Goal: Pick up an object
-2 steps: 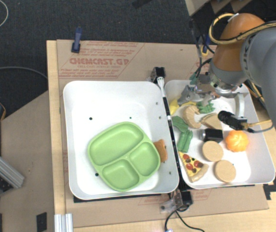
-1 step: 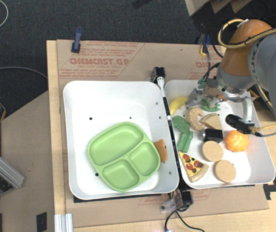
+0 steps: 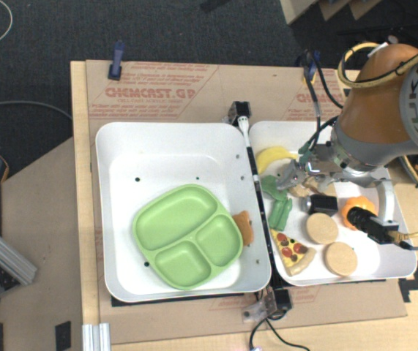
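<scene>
My gripper hangs low over the upper left of the right bin, reaching in from the right. A yellow banana-like piece lies just above and left of it. Green toy vegetables lie right under and below it. A small black block sits just to its lower right. Further down are a pizza slice, two round tan biscuits and an orange ball. I see nothing clearly held.
The left bin holds a green divided plate with a small orange-brown piece at its right edge. A black divider runs between the bins. The arm's bulk covers the right bin's upper right.
</scene>
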Controlling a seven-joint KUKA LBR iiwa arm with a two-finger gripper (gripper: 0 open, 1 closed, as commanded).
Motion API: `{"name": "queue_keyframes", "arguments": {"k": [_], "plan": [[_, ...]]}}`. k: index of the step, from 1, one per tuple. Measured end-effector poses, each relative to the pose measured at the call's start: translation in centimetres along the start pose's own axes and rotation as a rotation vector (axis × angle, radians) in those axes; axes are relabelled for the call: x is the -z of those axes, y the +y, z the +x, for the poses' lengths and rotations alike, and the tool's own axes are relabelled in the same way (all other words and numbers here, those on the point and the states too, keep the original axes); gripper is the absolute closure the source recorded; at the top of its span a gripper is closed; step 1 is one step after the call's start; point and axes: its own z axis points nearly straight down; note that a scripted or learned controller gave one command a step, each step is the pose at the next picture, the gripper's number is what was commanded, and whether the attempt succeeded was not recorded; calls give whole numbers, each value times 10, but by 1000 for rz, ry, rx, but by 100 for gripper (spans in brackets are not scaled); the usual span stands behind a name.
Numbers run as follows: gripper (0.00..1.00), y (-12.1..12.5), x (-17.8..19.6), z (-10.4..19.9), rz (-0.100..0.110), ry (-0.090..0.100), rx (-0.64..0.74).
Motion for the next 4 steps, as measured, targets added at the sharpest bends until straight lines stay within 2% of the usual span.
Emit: {"name": "queue_keyframes", "arguments": {"k": [1, 2, 3, 4], "plan": [[0, 17, -77, -81, -3, -5, -9], [100, 18, -62, -77, -9, -5, -4], [100, 11, 1, -10, -13, -3, 3], [100, -62, 57, 50, -7, -1, 3]]}}
